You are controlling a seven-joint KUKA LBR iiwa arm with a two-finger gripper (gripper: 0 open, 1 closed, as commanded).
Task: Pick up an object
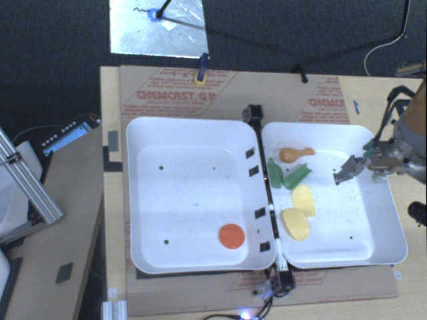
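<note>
bins (193,135) – smooth glossy white plastic | bench (173,92) – matt cardboard | claw (347,173) – metal

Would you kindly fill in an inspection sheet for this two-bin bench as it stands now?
Surface: two white bins, left bin and right bin, on a printed board.
Job's things: orange disc in left bin; orange pear-shaped piece, two green pieces, two yellow pieces in right bin.
Clutter: yellow and blue clip at the board's far edge.
Grippers: gripper over right bin, nothing between its fingers.
Cables: white cable and black cable on the dark floor.
Surroundings: shiny plate, aluminium frame.
</note>
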